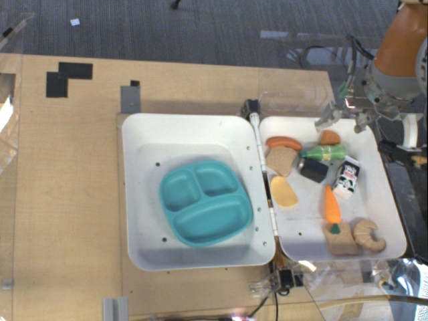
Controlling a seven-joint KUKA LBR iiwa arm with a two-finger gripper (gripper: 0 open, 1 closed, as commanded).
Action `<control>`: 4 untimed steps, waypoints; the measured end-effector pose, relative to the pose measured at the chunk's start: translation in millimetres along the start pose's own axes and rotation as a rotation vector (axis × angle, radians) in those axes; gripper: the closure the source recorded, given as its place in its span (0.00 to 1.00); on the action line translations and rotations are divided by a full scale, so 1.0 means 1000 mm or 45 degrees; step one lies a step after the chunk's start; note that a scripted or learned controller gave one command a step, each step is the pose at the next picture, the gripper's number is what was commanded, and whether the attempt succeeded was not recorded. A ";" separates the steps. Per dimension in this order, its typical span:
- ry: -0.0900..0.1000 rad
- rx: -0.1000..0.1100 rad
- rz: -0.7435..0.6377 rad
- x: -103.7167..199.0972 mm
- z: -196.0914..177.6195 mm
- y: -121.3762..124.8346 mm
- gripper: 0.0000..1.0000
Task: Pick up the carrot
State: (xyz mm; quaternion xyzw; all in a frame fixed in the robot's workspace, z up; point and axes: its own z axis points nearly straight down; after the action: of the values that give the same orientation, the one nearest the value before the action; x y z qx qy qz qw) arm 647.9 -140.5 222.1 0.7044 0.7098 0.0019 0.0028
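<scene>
in the right bin [394, 209], toward its near edge, the carrot [332, 206] lies among the other toy food, well apart from my gripper [348, 118], which hangs over the bin's far rim with its fingers spread and nothing between them. from there the carrot sits nearer the camera and a little to the left. its long axis runs roughly far-to-near, thin tip toward me. it is bright orange, tapered, a small green stub at its fat end.

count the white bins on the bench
2. The left bin holds a teal divided plate. The right bin sits beside it, holding the carrot and other toy foods. None appear hidden.
</scene>
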 end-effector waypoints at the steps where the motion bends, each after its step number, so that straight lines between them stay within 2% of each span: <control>1: 0.001 0.002 -0.017 0.000 0.107 -0.056 0.00; 2: -0.018 -0.060 -0.019 -0.001 0.120 -0.102 0.00; 3: -0.022 -0.075 -0.025 -0.001 0.106 -0.097 1.00; 4: -0.006 -0.017 -0.504 0.007 0.131 -0.136 1.00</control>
State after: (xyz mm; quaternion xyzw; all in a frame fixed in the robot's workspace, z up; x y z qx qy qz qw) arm 512.7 -134.6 90.2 0.5509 0.8345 0.0044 0.0094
